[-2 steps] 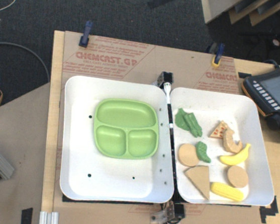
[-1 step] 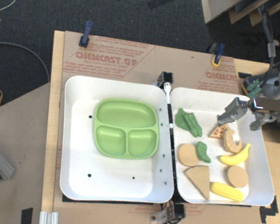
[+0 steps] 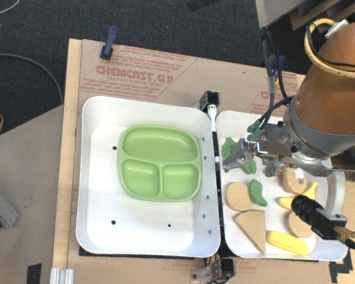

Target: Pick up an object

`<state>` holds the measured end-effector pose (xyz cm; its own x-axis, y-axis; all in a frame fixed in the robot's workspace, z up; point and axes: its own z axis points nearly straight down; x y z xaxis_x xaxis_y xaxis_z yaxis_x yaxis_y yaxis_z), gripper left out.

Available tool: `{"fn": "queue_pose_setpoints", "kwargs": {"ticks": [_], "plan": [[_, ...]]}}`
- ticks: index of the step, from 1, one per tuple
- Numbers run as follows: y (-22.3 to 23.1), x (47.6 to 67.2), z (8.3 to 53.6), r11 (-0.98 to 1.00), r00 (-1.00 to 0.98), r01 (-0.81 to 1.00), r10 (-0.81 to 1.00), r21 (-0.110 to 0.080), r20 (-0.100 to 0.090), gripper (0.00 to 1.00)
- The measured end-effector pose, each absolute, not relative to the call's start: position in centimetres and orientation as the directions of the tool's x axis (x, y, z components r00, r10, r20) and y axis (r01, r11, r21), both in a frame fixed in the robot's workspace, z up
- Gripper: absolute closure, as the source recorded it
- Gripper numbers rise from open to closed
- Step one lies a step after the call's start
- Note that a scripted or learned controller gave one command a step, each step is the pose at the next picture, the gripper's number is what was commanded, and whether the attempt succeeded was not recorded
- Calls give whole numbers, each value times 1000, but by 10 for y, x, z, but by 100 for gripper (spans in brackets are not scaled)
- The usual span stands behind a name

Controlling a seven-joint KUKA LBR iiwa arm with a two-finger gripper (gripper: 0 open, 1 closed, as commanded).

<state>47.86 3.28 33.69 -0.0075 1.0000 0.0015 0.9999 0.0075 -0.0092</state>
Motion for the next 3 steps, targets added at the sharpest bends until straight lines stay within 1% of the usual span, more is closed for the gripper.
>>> {"fn": "queue_pose_setpoints", "kwargs": {"ticks": [1, 2, 3], "plan": [[28, 480, 352, 0, 0, 1000, 1000, 2, 0, 100], [53, 479, 333, 2, -2, 1000, 1000, -4, 0, 100], [76, 515, 371, 3, -3, 1000, 1000, 6, 1, 100]]}}
